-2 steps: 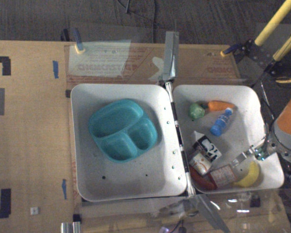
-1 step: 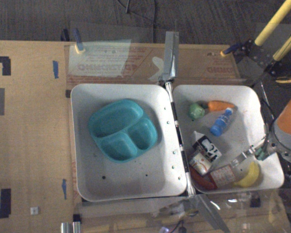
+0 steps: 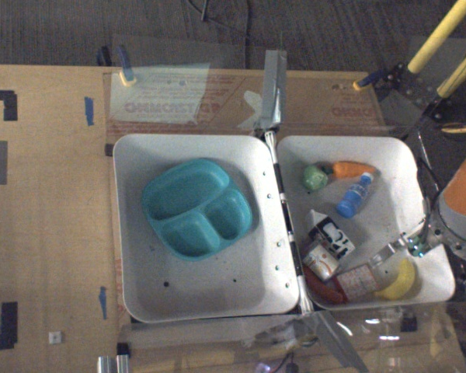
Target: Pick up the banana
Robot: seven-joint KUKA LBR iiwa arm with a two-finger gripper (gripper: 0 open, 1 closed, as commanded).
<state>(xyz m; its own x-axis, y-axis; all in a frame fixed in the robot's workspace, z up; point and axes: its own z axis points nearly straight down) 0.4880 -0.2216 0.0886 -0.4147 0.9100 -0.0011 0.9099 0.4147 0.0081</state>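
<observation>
The yellow banana (image 3: 402,280) lies in the near right corner of the right bin (image 3: 404,152), partly tucked against a clear plastic packet (image 3: 360,280). My gripper (image 3: 390,252) reaches in from the right and hovers just above and to the left of the banana, its tip over the packet. Nothing shows as held in it. The grey arm with its orange band (image 3: 460,200) stands at the right edge.
The right bin also holds a green fruit (image 3: 314,178), an orange carrot (image 3: 352,169), a blue bottle (image 3: 354,196), a black-and-white carton (image 3: 333,238), a small can (image 3: 319,263) and a red item (image 3: 325,287). A teal divided plate (image 3: 196,207) lies in the left bin (image 3: 132,231).
</observation>
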